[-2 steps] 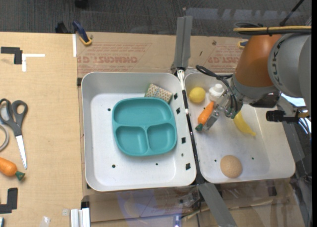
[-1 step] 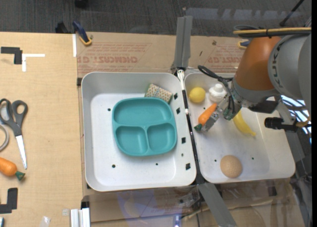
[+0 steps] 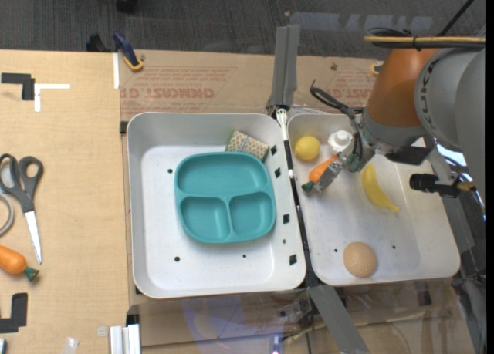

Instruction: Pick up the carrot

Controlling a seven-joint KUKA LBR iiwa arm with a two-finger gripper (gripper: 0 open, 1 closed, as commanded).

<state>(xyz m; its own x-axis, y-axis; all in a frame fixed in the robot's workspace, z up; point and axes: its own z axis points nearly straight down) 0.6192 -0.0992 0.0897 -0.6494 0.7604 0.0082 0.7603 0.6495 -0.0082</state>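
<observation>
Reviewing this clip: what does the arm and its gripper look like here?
The arm is bulky and grey, with a rounded orange band above the wrist. Thin black cables loop beside it. The gripper is small, dark and metallic, over the right bin.

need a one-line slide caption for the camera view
KUKA arm's pincer at the carrot in the right bin, beside lemon, banana and egg.
</observation>
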